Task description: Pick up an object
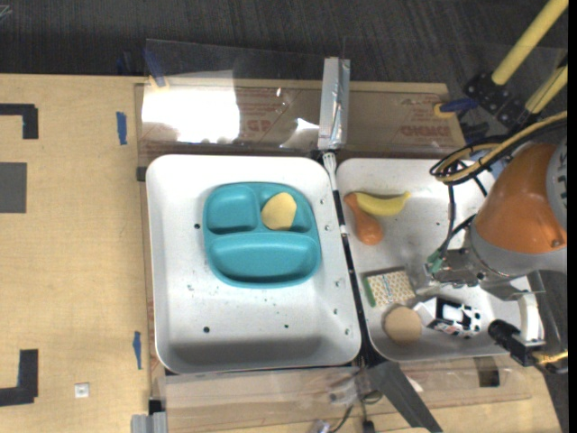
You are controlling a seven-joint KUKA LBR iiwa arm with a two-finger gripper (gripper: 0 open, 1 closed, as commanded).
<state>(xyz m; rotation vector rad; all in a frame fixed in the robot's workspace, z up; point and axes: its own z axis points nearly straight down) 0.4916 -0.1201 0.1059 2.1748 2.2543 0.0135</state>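
Observation:
In the right bin [410, 174] lie a yellow banana [383, 204], an orange carrot-like piece [368, 229], a small patterned pad [390, 287], a tan rounded object [403, 324] and a black-and-white item [457, 318]. My gripper [427, 283] hangs low over this bin, just right of the patterned pad and above the tan object. The arm's orange band [523, 210] sits behind it and hides the bin's right side. I see nothing held in the gripper.
The left bin [180, 323] holds a teal divided plate [261, 255] with a yellow lemon-like object [279, 211] in its upper right compartment. A clear plastic sheet and cardboard stand behind the bins. Cables and yellow poles hang at the upper right.

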